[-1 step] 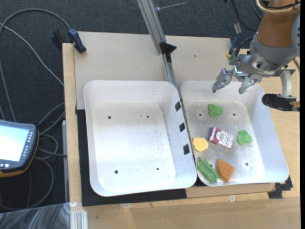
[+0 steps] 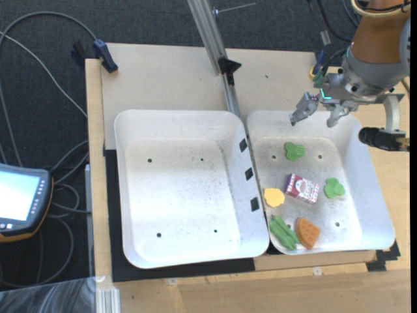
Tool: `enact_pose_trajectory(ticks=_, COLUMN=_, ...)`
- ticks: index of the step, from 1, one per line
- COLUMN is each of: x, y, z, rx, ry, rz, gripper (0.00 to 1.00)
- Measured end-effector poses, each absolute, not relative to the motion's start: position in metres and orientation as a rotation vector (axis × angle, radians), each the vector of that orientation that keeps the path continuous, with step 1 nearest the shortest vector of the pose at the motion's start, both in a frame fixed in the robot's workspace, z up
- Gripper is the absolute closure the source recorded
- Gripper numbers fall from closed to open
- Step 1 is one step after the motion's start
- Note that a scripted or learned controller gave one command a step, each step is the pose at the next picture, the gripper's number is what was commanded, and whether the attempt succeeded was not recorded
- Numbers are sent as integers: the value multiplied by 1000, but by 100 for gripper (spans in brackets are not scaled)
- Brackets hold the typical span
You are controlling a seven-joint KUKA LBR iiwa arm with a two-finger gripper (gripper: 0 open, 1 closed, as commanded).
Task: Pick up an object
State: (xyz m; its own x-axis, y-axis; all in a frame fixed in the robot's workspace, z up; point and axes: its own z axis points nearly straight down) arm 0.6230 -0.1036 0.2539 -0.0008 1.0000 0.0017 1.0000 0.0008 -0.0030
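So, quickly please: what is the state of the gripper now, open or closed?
Gripper: open, holding nothing, above the far edge of the right bin.

Light is even and fairly bright, falling from above, with no hard spotlight. The 2 white bins, the left bin (image 2: 176, 188) and the right bin (image 2: 365, 194), read slightly washed out, their floors speckled with dark grain but not blown out. Shadows are soft: a thin dark line sits under the bins' front rims, and small faint shadows hug the toys in the right bin. The dark carpet (image 2: 130, 8) around the bench (image 2: 163, 77) loses detail. A tablet screen (image 2: 16, 197) at the left edge glows pale and overexposed. The picture is low in resolution and mildly soft overall; small edges look smeared. The arm (image 2: 381, 38) is a little blurred.
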Motion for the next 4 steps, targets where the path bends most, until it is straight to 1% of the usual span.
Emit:
enact_pose_trajectory(ticks=1, x=624, y=-107, z=192, rx=-2217, ry=-2216, rz=8, gripper=0)
enact_pose_trajectory(ticks=2, x=633, y=-106, z=137, rx=-2215, ry=-2218, rz=7, gripper=0)
enact_pose_trajectory(ticks=3, x=634, y=-106, z=93, rx=-2221, ry=-2222, rz=1, gripper=0)
enact_pose_trajectory(ticks=4, x=636, y=-105, z=107, rx=-2224, ry=-2225, rz=-7, gripper=100)
